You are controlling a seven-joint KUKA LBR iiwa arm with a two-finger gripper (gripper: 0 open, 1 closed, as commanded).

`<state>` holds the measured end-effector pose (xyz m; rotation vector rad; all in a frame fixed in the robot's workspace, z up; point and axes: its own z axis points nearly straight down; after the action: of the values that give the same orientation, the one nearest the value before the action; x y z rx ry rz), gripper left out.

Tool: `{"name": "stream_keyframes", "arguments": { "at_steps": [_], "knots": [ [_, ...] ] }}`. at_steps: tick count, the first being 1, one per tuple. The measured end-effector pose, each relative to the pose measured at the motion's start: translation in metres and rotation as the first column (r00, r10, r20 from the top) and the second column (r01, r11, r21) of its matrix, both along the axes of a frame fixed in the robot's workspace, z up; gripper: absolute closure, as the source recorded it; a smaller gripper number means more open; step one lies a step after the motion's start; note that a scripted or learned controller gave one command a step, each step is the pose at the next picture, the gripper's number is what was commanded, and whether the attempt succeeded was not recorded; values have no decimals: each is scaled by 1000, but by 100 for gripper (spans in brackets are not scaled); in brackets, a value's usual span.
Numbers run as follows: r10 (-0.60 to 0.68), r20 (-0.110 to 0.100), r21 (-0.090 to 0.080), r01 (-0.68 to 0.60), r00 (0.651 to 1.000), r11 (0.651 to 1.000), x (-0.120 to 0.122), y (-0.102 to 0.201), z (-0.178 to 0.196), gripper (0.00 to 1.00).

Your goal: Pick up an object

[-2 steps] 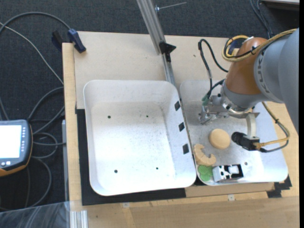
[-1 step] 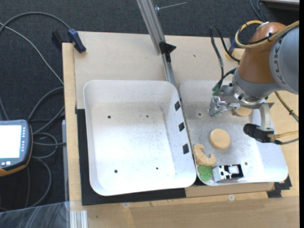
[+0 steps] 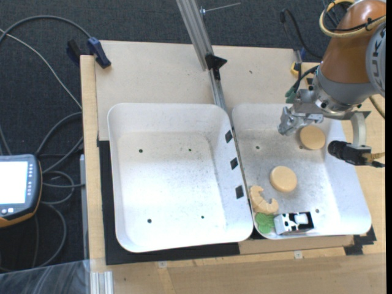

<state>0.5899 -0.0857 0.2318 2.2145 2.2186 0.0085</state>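
Right bin (image 3: 343,192), seen from above. I count two tan discs: one (image 3: 312,138) in the upper right of the frame, just beside the gripper (image 3: 292,123), and a second (image 3: 283,179) lower down, near the bin's middle. Along the bin's lower edge I see a pale curved piece (image 3: 261,199), a green piece (image 3: 265,223) below it, and a black-and-white block (image 3: 293,222) just right of the green piece. The gripper hangs over the bin's upper part, left of the first disc; I cannot tell whether its jaws are spread or pressed together, and I see nothing between them. The arm (image 3: 352,48) enters from the upper right. The left bin (image 3: 122,121) sits alongside, both on the tabletop (image 3: 153,72). A slanted metal rail (image 3: 195,26) crosses the upper middle.
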Motion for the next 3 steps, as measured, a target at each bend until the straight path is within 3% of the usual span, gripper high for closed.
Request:
{"name": "stream_keyframes", "arguments": {
  "at_steps": [1, 2, 3],
  "knots": [
    [0, -3, 1, 0, 1000, 1000, 1, 0, 33, 100],
    [5, -11, 4, -5, 1000, 1000, -1, 60, 28, 100],
    [4, -13, 4, -4, 1000, 1000, -23, 110, 20, 100]
  ]
}}
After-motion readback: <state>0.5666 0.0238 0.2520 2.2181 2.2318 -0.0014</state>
